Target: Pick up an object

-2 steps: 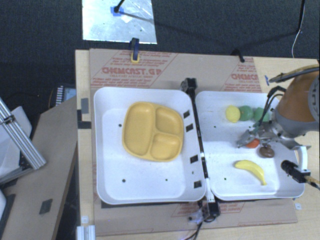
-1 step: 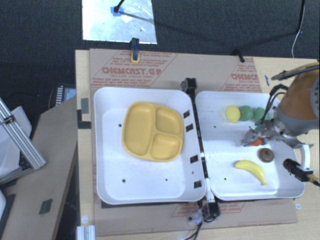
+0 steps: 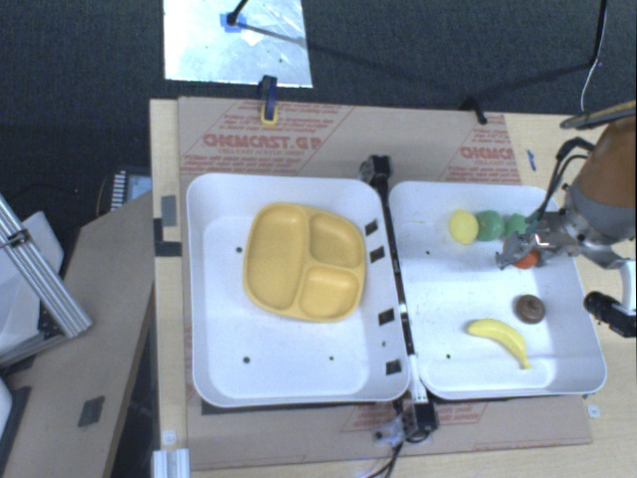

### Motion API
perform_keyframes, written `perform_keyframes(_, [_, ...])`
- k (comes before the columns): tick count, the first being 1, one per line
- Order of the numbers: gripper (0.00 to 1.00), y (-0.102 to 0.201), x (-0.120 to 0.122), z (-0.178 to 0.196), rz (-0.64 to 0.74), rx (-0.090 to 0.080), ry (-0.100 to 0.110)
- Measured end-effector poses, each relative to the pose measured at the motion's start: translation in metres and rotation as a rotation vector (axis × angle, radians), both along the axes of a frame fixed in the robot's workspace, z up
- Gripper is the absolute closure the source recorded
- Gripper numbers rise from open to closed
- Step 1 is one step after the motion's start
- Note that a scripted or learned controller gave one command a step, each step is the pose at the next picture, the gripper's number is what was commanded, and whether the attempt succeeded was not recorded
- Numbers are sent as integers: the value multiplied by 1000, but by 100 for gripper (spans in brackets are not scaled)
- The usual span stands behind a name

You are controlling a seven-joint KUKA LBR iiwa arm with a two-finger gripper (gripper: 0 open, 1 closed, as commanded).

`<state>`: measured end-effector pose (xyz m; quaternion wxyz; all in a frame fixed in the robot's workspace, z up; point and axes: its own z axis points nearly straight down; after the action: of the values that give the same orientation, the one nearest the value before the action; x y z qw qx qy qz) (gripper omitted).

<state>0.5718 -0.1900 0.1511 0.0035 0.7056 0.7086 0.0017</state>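
A banana [image 3: 501,340] lies nearest, toward the front edge of the right bin [image 3: 438,366], and a brown disc [image 3: 530,309] sits just beyond it by the right edge. Farther back the gripper [image 3: 520,255] hangs low over the right bin near its right edge, with something small and orange-red at its tip; whether it is open or closed on that cannot be told. Just behind it, near the bin's back edge, a green object [image 3: 495,225] touches a yellow ball [image 3: 463,227] on its left. In the left bin [image 3: 214,366] a yellow divided plate [image 3: 302,260] rests around the middle.
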Motion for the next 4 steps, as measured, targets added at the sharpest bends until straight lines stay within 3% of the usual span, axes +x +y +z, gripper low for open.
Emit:
perform_keyframes(2, [100,5,9,109,2,0,1])
perform_keyframes(4, [100,109,1,101,6,4,6])
